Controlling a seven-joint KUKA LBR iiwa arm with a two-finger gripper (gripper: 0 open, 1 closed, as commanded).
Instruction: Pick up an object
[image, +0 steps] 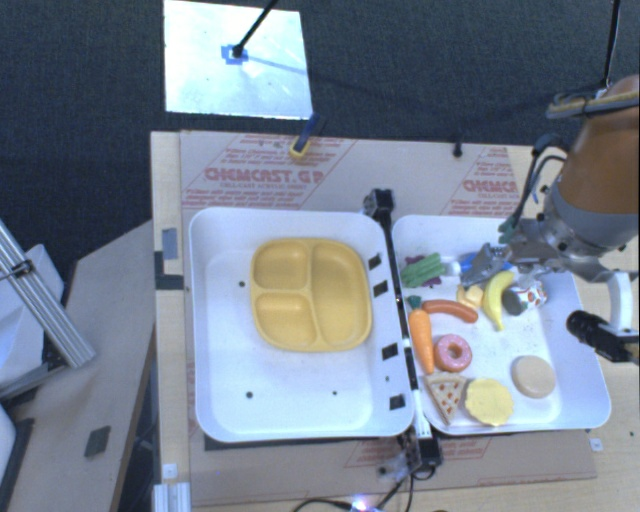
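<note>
Robot hand, grip state unclear, hovers at the right bin's twelve o'clock beside the banana; crowded toys risk a misgrab.

We find a sectioned plate in the left bin. In the right bin, a carrot lies leftmost, a donut beside it, a pizza slice before both, a banana behind.
</note>
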